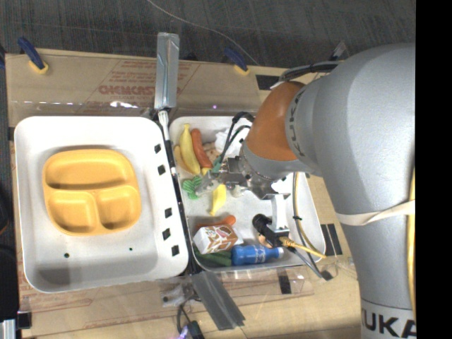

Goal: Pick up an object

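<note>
Gripper (224, 169): hanging low near the middle of the right bin (244, 207), at the end of the arm (353, 133) that is reaching in from the right. Dark metal and cables are crowding it, so how wide it is standing, and whether it is clasping anything, cannot be told.
Yellow piece (217, 199): lying on the bin floor just below the gripper, apart from the walls. Its long axis is running from upper right to lower left, and its narrower end is pointing down-left toward the carton (215, 239).
Green toy (192, 185): lying just left of the gripper, near the left wall. It is too small and tangled to give a clear heading.
Banana (186, 149): lying along the left wall at the far end. Its long axis is running up and down the view, and its lower end is pointing toward the green toy.
Red stick (200, 147): lying just beside the banana and running the same way. Its lower end is passing out of sight at the gripper.
Carton: sitting tilted at the near end, with an orange thing (227, 221) peeking out above it, mostly hidden.
Bottle (256, 254): blue, lying on its side along the near wall, with its long axis running left to right. Which end is bearing the cap is hard to make out.
Hidden: the arm is covering the right part of the right bin.
Left bin (28, 210): holding a yellow tray (90, 189) that is lying flat near its middle.
</note>
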Robot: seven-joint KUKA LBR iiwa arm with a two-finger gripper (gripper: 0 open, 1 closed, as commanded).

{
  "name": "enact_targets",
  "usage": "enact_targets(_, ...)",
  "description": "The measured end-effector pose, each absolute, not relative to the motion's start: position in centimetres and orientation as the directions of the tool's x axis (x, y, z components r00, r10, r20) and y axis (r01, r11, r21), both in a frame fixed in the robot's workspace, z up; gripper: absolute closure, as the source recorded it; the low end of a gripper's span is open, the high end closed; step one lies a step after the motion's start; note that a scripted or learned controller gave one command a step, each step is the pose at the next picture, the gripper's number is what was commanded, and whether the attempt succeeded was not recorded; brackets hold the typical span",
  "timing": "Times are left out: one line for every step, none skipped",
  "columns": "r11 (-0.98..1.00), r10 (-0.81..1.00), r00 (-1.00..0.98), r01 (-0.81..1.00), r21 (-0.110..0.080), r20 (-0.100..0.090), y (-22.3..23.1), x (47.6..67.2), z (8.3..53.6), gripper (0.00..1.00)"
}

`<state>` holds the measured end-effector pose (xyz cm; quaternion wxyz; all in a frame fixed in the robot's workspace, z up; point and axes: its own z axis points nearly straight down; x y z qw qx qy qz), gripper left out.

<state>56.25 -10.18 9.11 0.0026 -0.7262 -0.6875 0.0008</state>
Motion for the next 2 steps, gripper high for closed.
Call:
enact_targets(-0.050, 0.999, 0.050, 0.999, -0.005, 0.004, -10.1, 56.4, 10.1, 1.00)
enact_targets(-0.136, 0.991, 0.136, 0.991, 0.004, 0.003, -2.8, 53.2, 26.6, 1.00)
